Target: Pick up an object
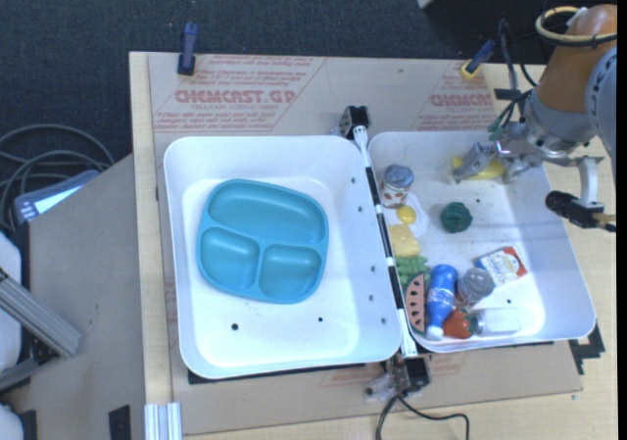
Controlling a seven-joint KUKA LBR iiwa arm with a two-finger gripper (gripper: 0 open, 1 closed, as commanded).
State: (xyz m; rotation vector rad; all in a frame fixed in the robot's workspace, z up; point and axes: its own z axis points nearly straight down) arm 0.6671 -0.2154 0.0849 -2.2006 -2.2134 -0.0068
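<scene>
My gripper hangs low over the back of the right bin, at the end of the grey and orange arm. A yellow banana-like object lies right at the gripper's tip, partly hidden by it; whether it is gripped is not visible. Further forward in this bin lie a dark green round object, a small jar with a grey lid, a yellow toy, a blue bottle, a watermelon slice and a red and white packet.
The left bin holds a blue divided plate. A black clamp joins the bins at the back. Cables and a black fitting run beside the arm at the right bin's right rim.
</scene>
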